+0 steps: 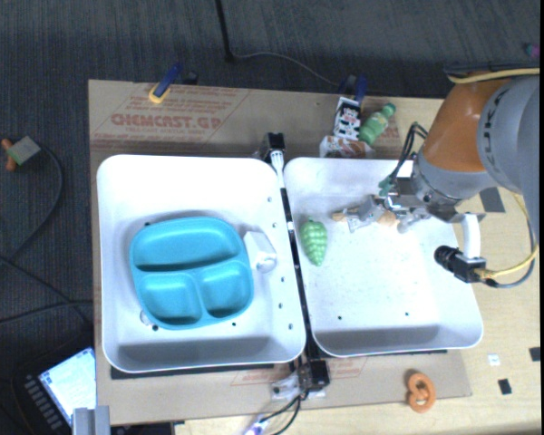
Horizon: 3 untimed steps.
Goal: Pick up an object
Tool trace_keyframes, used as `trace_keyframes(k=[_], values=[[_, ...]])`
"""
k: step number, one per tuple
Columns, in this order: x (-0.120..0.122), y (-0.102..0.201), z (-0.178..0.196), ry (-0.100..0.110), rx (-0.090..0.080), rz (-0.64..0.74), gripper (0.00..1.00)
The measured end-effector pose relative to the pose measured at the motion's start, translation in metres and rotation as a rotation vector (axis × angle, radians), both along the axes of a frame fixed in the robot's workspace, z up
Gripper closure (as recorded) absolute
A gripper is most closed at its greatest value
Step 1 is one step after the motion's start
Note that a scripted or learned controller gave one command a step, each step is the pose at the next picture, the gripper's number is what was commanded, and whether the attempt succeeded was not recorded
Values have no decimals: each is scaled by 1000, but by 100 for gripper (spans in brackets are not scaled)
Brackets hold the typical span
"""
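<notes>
A green knobbly object (pixel 313 240) lies in the right bin (pixel 394 333), close against its left wall. My gripper (pixel 377 222) hangs over the upper middle of that bin, to the right of and slightly above the green object, apart from it. Its fingers (pixel 353 222) stand spread, open, with only the white bin floor between them. In the left bin (pixel 127 175) rests a blue divided tray (pixel 192 270), with a small white piece (pixel 265 263) by its right edge.
The grey arm with its orange band (pixel 462 139) reaches in over the right bin's upper right corner. A black cable plug (pixel 453 259) hangs by the right wall. Small items (pixel 358 127) sit on the board behind the bins, and an orange ring (pixel 421 389) lies in front.
</notes>
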<state>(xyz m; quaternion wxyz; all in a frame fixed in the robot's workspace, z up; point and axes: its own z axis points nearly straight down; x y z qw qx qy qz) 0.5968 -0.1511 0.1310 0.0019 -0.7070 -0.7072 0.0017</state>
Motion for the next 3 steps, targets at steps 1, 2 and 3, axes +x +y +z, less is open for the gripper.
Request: trace_keyframes(k=[1,2,3], values=[[-32,12,-26,-2,0,-1,0],[-40,26,-38,-2,0,0,0],[-47,51,-29,-4,1,1,0]])
